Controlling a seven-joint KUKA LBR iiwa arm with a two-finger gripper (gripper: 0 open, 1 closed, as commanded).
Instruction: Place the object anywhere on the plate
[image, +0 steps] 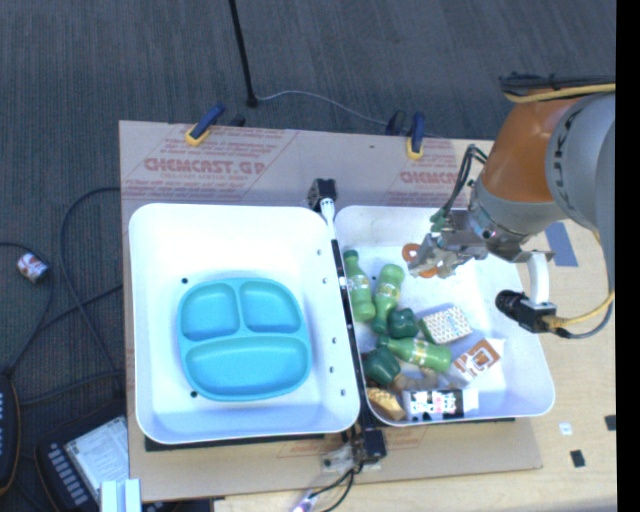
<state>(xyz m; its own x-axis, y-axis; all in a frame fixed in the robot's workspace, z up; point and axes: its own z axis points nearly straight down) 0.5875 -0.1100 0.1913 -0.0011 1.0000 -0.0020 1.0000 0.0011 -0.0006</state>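
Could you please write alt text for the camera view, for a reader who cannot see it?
Seen from above, a grey-and-orange robot arm reaches from the right, its gripper over the right bin, which holds a jumble of green items and small packets. The left bin holds a blue divided plate.

light: we see even, bright, diffuse overhead | glare: mild on the white bins (150, 300) | shadows: soft, short beneath their rims | focus: slightly soft overall, grainy carpet beyond them
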